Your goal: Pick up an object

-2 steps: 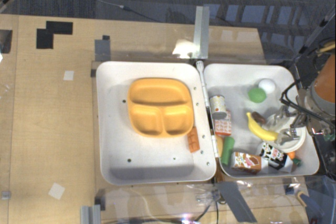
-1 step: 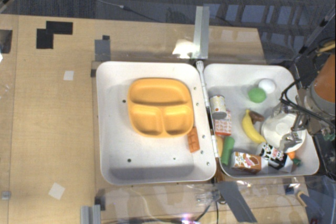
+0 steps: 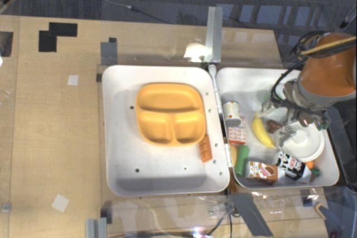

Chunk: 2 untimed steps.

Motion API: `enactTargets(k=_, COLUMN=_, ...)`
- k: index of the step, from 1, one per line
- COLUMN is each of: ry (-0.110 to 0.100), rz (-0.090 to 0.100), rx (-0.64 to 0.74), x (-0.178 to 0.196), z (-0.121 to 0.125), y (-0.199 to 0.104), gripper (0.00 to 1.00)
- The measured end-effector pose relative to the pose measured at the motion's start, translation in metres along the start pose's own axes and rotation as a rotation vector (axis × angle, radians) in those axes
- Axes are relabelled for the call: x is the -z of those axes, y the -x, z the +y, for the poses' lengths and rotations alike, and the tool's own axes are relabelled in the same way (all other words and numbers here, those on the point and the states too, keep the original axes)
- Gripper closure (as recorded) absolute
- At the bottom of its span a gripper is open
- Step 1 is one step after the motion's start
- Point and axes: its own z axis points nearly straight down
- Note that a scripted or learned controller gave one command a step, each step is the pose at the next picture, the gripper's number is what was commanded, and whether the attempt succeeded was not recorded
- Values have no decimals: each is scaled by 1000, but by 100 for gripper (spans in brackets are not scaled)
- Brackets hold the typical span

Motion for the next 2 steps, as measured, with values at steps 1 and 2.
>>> enactTargets(k=1, ry=-19, rz=-11, rx=2, x=-2, z=52, y=20, gripper=0)
enactTargets(k=2, ry=-21, rz=-11, rx=34, x=-2, z=53, y=20, gripper=0)
